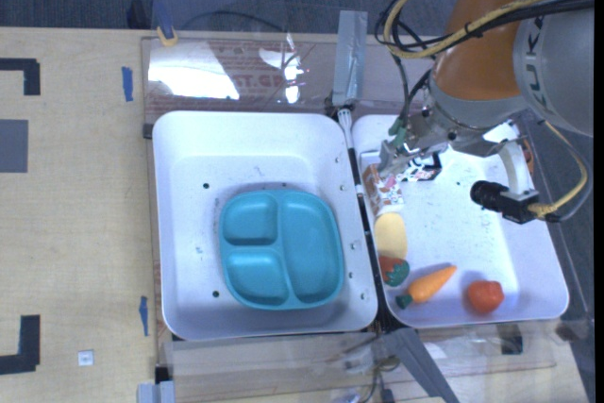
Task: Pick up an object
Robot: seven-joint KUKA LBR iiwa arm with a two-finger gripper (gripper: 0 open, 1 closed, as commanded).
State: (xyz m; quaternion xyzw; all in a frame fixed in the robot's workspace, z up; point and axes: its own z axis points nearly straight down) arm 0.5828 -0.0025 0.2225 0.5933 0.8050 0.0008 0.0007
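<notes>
My gripper (400, 154) hangs low over the far left part of the right bin (528, 250), below the arm's orange band. Just under and in front of it lies a small printed packet (382, 189) against the bin's left wall. Closer to the front along that wall sits a pale yellow piece (391, 232), then a red and green piece (394, 272). A toy carrot (429, 283) and a red tomato (484, 295) lie near the front edge.
The left bin (189, 146) holds a blue divided plate (280, 247). A black part of the arm (497, 196) juts over the middle of the right bin. Cables loop above the wrist. A clear sheet lies behind the bins.
</notes>
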